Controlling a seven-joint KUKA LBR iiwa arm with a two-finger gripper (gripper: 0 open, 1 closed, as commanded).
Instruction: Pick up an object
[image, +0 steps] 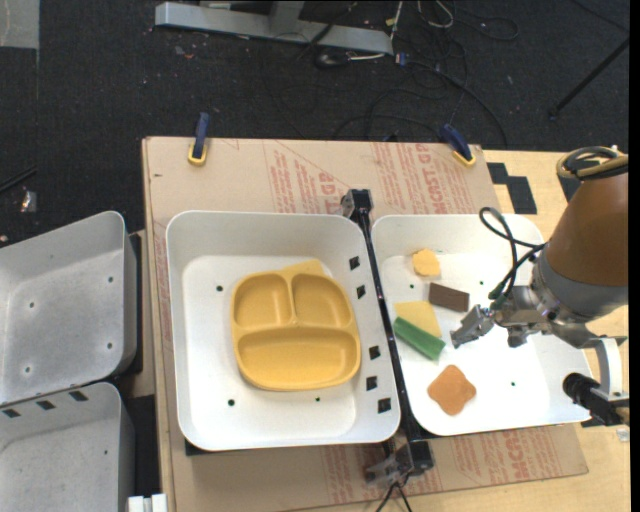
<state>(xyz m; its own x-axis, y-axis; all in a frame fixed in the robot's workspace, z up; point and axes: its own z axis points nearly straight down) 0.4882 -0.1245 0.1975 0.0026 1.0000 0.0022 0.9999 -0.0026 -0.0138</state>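
Note:
The right bin (530, 400) holds a small orange piece (426, 263) at the back, a brown block (449, 296), a yellow wedge (421, 316) with a green block (419, 338) against it, and an orange-brown flat piece (451, 389) at the front. My gripper (468, 330) hangs over the right bin, just right of the green block and below the brown block. Nothing shows between its fingers. The left bin (200, 400) holds a yellow divided tray (296, 331).
The arm's orange band and grey wrist (585, 260) fill the right side over the right bin's far edge. A black divider (380, 310) runs between the bins. Clamps (199, 138) sit on the bench's back edge. White lids (60, 290) lie left.

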